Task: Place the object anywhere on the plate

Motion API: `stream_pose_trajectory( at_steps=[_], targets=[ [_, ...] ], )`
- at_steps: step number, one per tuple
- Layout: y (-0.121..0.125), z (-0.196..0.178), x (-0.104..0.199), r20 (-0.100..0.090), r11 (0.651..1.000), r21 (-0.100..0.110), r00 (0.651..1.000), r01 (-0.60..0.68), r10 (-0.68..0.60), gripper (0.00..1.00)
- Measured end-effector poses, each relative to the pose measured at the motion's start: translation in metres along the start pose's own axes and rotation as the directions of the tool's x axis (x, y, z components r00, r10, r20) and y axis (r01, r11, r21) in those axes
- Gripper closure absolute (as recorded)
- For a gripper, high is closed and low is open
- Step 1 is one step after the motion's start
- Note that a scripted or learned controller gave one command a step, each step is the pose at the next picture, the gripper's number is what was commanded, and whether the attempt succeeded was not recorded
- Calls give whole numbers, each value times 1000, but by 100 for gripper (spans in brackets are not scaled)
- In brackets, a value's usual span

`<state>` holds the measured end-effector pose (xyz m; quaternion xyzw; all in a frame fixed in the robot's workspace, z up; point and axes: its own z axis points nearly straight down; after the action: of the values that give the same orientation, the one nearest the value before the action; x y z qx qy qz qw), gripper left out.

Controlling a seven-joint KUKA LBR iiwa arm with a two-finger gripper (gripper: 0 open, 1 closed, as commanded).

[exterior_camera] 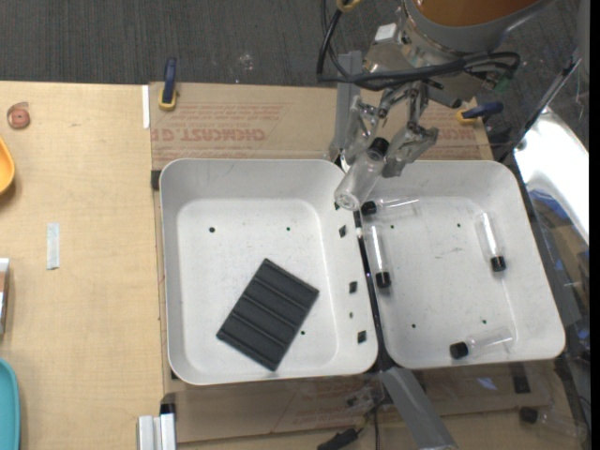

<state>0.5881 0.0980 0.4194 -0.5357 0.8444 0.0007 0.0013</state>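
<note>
Tube [359, 178] — clear, black-capped — hangs tilted in the closed claw [386, 154] above the bins' shared rim.

plate [269, 313] in left bin [178, 251] | tubes [492, 244] in right bin [534, 251]

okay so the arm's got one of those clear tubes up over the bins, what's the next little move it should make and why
Probably carry it left and lower it over the dark ribbed plate. The gripper holds a clear tube between its fingers, above the rim where the two bins meet, and the plate lies in the left bin, lower and to the left. The tube hangs tilted, so a slow descent seems wise.
</note>
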Motion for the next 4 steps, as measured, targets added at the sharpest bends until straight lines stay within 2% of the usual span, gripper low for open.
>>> stream_pose_trajectory(
  at_steps=[1,2,3,4],
  targets=[
    [48,86,-30,0,914,-3,914,405,-405,100],
    [55,146,16,0,831,-3,831,556,-556,100],
    [19,182,-37,2,722,-2,722,692,-692,100],
    [-18,24,-7,3,493,0,493,870,-870,100]
  ],
)
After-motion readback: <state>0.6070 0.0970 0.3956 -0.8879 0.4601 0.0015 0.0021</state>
